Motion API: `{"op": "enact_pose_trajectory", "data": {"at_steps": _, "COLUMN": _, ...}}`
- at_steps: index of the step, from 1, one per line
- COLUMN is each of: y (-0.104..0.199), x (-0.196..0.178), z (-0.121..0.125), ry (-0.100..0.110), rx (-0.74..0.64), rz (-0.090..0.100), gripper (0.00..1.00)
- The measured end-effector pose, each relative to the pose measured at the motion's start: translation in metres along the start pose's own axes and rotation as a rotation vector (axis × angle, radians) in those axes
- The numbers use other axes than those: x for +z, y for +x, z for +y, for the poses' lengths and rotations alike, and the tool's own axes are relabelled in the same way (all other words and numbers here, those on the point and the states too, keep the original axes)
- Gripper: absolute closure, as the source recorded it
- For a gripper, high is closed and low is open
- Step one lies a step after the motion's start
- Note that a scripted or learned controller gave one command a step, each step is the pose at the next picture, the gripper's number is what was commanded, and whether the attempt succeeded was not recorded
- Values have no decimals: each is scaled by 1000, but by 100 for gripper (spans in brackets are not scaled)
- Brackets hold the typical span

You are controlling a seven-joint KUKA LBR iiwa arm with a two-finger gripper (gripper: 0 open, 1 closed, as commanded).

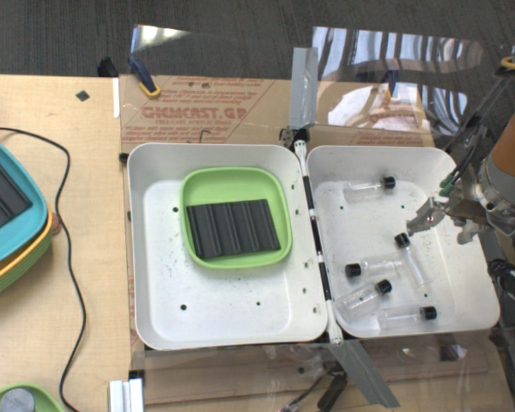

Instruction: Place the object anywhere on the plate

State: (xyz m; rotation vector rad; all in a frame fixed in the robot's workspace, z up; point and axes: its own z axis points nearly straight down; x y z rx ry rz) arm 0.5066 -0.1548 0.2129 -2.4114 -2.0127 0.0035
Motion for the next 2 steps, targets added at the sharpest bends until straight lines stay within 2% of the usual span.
{"op": "enact_pose_trajectory", "data": {"at_steps": 1, "y": -25, "x": -85, "z": -24, "ry": 0, "rx": 243, "rz": -1, "gripper": 0}}
{"op": "enact_pose_trajectory", "data": {"at_steps": 2, "y": -53, "x": -159, "z": 3, "ry": 2, "rx": 449, "rz": -2, "gripper": 0}}
